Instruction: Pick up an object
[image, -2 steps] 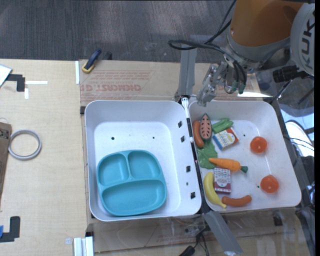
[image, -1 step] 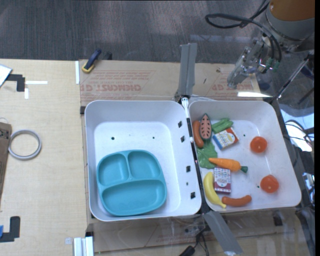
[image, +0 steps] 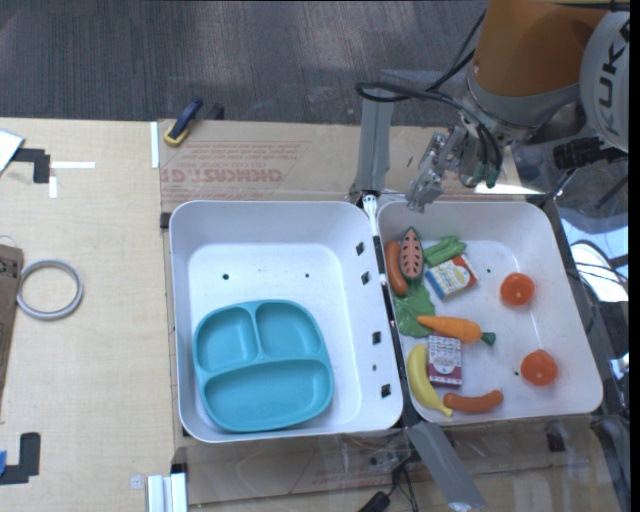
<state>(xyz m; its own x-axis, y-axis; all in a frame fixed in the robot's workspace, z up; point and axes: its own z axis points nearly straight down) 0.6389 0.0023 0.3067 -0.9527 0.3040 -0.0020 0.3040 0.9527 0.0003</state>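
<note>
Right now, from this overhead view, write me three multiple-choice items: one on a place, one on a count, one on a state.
1. Where does the blue divided plate lie?
A. In the left bin
B. In the right bin
C. On the bench outside the bins

2. How many round orange-red tomatoes are in the right bin?
A. One
B. Two
C. Four

3. How does the gripper stand?
A. Pressed onto the banana
B. Lifting the carrot
C. Over the right bin's far rim, holding nothing

Key: 1 A, the plate sits inside the left bin. 2 B, one tomato lies above another tomato. 3 C, the banana and carrot lie on the bin floor, away from it.
</note>
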